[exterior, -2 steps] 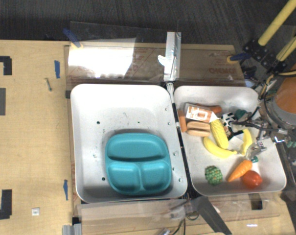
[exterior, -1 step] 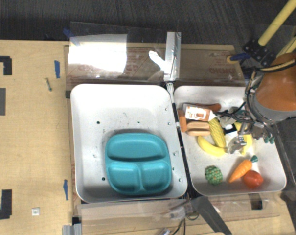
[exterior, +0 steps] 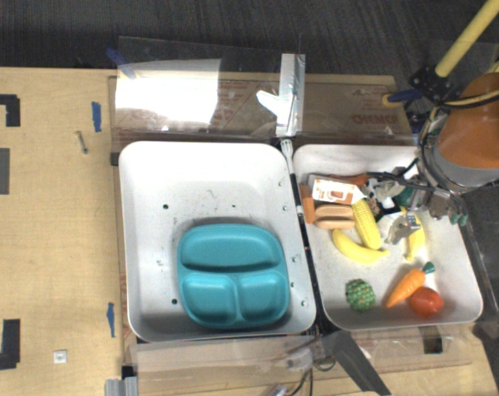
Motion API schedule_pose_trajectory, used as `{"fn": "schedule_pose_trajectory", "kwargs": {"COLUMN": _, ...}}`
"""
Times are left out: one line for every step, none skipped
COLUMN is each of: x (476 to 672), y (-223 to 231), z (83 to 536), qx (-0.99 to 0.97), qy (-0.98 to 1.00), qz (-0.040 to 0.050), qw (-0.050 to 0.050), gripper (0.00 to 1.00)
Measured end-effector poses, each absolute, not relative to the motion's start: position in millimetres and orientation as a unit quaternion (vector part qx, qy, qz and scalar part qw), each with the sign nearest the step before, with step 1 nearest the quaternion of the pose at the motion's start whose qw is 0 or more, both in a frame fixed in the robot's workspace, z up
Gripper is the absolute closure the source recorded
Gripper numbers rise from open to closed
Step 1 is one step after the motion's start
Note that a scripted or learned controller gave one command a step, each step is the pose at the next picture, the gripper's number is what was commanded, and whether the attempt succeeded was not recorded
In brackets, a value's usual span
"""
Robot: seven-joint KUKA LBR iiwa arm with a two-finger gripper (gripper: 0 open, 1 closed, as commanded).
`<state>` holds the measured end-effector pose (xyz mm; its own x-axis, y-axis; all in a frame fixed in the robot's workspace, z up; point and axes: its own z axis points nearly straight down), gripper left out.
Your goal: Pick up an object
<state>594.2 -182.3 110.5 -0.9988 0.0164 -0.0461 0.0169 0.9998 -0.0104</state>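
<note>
Pincer (exterior: pixel 404 214) low in right bin (exterior: pixel 472 304) among toy food, beside corn cob (exterior: pixel 365 223) and banana (exterior: pixel 358 249); grip state unclear. Teal divided tray (exterior: pixel 231 275) in left bin (exterior: pixel 150 180).

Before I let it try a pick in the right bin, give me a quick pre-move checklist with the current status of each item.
1. End effector over the right bin, above the toy food: ok.
2. Finger state: cannot tell; the tip is lost in clutter.
3. Anything already held: cannot tell.
4. Isolated targets available: ok. The tomato, carrot and green ball lie toward the front, apart from the pile.
5. Pile under the tool is crowded: not ok. The corn cob, banana, hot dog and orange-and-white carton touch or overlap.
6. Left bin holds the teal divided tray, out of the way: ok.
</note>
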Motion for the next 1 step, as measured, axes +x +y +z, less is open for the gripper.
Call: {"fn": "schedule_pose_trajectory", "kwargs": {"x": 573.0, "y": -218.9, "z": 110.6, "qx": 0.028, "qy": 0.999, "qz": -0.0049, "qw": 0.029, "gripper": 0.0}}
